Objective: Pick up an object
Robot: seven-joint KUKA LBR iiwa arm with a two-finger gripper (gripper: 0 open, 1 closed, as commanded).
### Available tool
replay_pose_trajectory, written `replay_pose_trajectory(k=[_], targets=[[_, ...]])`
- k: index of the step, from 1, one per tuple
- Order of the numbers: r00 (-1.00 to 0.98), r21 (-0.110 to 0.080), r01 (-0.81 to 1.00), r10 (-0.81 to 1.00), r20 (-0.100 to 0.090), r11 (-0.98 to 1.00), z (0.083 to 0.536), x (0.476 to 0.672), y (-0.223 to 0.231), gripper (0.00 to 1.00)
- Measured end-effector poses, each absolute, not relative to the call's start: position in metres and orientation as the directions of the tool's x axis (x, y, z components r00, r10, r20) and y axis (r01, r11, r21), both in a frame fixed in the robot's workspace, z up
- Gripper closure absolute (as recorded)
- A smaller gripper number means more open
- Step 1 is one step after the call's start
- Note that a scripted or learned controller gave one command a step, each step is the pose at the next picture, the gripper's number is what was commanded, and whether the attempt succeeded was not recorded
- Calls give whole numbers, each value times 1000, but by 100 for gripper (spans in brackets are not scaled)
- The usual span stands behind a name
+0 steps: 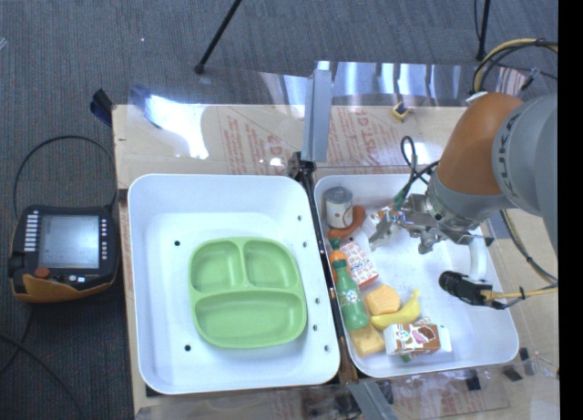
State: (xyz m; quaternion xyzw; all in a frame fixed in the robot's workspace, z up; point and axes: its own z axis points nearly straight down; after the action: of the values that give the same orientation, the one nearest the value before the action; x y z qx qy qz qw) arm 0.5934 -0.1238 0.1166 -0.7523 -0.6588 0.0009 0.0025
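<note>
A green tray (247, 304) lies in the left bin (150, 227). The right bin (496, 318) crowds its toys against the left wall: can (339, 206), bottle (350, 300), banana (401, 311), carton (416, 338). The gripper (407, 223) hovers over the far part, apparently seeking a pick; whether clenched or released, I cannot tell.

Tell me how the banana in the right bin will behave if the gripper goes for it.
The banana is curved and smooth, so it may pivot or slip out of a pinch. It looks like a light toy, likely easy to lift. It lies against the yellow block and the carton, so a push would probably shove those too.
</note>
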Motion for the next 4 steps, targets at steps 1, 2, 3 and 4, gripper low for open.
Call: replay_pose_trajectory(k=[1,2,3,4], targets=[[158,-7,987,987,1,-158,84,606,-125,0],[162,-11,987,987,3,-162,91,606,-126,100],[162,-11,987,987,3,-162,91,606,-125,0],[135,3,991,991,-7,-135,88,595,-108,0]])
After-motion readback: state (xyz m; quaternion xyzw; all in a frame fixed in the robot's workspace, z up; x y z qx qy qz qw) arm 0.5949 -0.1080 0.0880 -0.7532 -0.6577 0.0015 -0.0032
